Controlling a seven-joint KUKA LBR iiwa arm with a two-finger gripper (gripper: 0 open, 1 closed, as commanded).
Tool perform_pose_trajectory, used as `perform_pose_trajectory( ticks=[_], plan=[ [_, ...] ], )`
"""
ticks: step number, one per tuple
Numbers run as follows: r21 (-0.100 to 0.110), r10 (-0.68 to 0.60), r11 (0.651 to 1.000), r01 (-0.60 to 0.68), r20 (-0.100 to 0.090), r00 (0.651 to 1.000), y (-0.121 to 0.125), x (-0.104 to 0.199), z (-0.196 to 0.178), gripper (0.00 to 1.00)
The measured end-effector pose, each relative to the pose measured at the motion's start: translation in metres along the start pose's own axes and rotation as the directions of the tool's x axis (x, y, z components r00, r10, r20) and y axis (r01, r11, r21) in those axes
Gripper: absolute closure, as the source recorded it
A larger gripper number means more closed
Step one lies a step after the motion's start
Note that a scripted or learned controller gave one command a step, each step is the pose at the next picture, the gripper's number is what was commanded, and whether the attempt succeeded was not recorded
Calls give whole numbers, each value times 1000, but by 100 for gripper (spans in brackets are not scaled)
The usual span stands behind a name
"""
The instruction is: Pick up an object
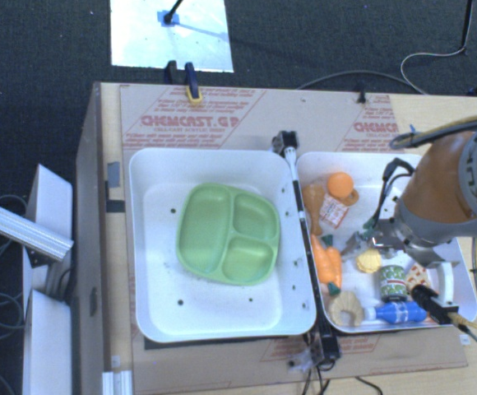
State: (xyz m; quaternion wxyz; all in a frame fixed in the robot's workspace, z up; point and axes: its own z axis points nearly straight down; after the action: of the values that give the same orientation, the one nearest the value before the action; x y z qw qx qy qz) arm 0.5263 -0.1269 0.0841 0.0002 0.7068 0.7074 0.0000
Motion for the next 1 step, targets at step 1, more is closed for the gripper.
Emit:
perform_pose_trajectory(
  ticks=[1],
  plan=[
    [0,0,1000,0,0,1000,-11,-24,0,0]
  ],
)
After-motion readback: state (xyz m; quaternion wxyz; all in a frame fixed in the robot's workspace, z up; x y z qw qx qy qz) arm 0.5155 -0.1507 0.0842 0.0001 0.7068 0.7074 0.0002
